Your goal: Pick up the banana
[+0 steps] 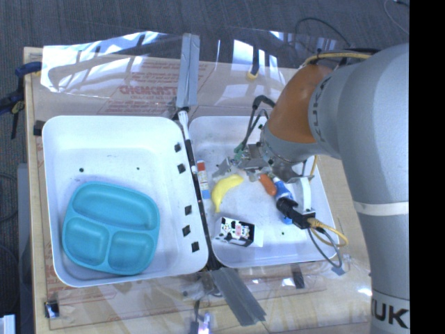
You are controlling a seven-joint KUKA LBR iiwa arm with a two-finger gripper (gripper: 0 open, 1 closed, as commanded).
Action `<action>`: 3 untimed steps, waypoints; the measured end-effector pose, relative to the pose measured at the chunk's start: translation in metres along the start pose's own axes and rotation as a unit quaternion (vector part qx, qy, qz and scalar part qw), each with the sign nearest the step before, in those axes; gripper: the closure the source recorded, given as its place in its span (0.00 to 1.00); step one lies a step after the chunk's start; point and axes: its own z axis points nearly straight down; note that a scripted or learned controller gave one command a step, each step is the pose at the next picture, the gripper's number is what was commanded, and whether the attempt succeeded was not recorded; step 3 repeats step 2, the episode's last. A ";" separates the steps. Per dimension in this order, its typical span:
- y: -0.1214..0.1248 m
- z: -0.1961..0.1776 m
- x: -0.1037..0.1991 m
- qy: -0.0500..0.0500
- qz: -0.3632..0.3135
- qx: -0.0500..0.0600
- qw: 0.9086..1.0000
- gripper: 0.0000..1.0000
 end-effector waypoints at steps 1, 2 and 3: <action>-0.011 0.022 0.009 -0.009 -0.002 -0.011 1.000 0.00; -0.012 0.017 0.014 -0.004 -0.007 -0.005 1.000 1.00; -0.012 0.017 0.014 -0.004 -0.007 -0.005 1.000 1.00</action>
